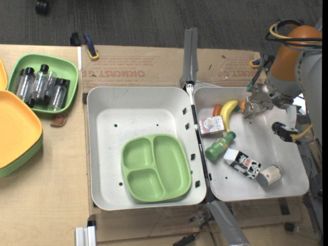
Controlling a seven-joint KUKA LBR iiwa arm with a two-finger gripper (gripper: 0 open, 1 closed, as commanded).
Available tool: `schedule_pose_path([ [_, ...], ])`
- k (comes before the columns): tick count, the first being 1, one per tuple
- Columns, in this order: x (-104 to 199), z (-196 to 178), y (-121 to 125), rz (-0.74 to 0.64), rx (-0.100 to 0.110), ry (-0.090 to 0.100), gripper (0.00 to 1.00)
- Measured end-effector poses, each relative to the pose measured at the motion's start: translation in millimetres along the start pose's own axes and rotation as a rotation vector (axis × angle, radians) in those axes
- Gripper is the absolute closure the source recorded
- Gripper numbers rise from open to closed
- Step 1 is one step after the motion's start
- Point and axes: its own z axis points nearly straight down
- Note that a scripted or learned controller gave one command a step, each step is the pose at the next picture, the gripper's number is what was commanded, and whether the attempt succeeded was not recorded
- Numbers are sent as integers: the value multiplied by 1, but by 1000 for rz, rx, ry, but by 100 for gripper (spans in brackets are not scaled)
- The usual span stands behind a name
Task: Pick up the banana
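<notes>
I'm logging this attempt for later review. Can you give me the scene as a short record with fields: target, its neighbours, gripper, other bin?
target: yellow curved banana, upper left part of the right white bin, not lifted
neighbours: pink-labelled small carton below it; orange-red piece at its left; green plastic bottle lower down
gripper: two-finger gripper just right of the banana, over the right bin
other bin: left white bin holds a green three-compartment tray

Banana [227, 113] lies in right bin [287, 186], touching pink carton [211, 125]; gripper [249, 108] just beside its tip. Green bottle [220, 146] below. Green tray [156, 166] in left bin [102, 137].
</notes>
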Motion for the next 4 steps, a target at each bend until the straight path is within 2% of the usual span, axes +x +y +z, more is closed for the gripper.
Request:
schedule_pose_path([
  [1,24,-2,-1,314,-12,1,100],
  [2,4,-2,-99,290,-18,3,100],
  [3,46,-1,-137,298,-17,3,100],
  [4,57,-1,-152,278,-17,3,100],
])
